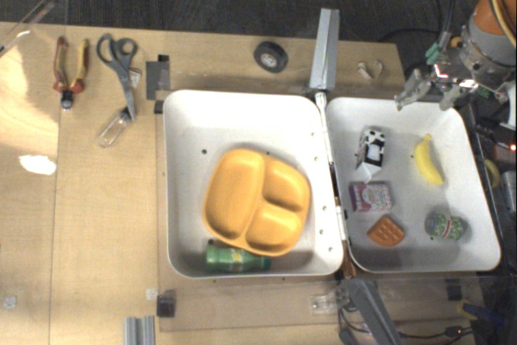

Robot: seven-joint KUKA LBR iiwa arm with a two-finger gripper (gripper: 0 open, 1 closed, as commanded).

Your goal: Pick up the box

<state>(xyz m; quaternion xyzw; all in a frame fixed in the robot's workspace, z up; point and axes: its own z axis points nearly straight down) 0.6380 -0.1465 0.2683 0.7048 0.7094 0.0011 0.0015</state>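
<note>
A small pink and purple box (371, 196) lies flat in the right bin (472, 174), near its left wall. Just above it a black-and-white carton (371, 148) lies tilted. My gripper (426, 97) hangs over the bin's far edge at the upper right, well away from both boxes. Its fingers (408, 93) are spread open and hold nothing. The orange band of the arm (494, 12) shows above it.
The right bin also holds a yellow banana (426, 160), an orange waffle-like piece (386, 231) and a green can (445, 226). In the left bin (182, 174) sit a yellow divided plate (258, 200) and a green bottle (236, 258). Scissors, pliers and a tape roll lie on the bench behind.
</note>
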